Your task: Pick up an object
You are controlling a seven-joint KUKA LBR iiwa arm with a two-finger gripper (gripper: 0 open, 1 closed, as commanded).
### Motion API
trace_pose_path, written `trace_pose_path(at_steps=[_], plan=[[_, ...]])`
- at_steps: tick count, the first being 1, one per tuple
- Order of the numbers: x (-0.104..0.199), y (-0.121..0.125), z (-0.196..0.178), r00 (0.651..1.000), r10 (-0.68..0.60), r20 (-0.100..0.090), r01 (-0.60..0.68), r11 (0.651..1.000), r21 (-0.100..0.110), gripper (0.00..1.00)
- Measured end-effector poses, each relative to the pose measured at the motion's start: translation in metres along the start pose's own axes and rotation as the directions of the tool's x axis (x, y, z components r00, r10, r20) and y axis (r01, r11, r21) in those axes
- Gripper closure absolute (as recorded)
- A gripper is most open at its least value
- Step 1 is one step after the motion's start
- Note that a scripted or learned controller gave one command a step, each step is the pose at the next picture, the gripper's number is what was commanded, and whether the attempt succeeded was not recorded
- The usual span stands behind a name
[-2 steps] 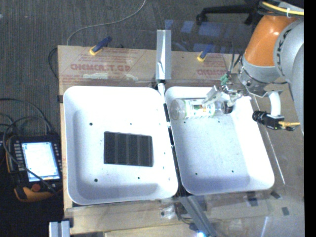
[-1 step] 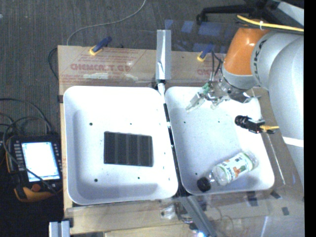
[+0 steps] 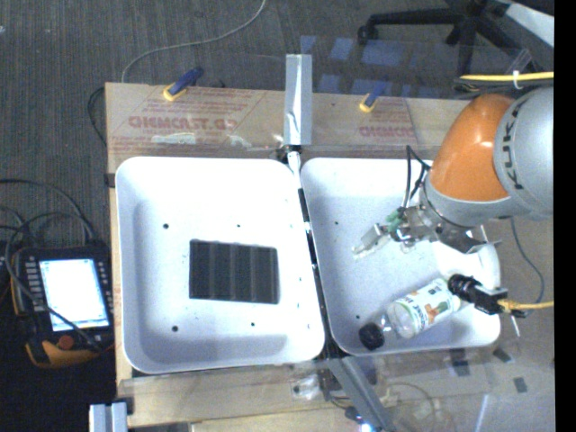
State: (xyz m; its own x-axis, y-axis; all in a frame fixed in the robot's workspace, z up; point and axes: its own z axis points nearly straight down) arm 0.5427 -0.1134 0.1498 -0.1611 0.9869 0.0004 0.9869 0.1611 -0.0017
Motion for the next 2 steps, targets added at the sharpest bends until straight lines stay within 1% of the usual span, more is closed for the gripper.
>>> trace_pose_path(at_steps=[1, 2], plan=[[-0.060, -0.057, -0.043, 0.996, 0.084, 0.001, -0.084, 0.996, -0.001, 0.00], [-0.093, -0.072, 0.043, 0.998, 0.060, -0.002, -0.060, 0.998, -0.002, 0.00]])
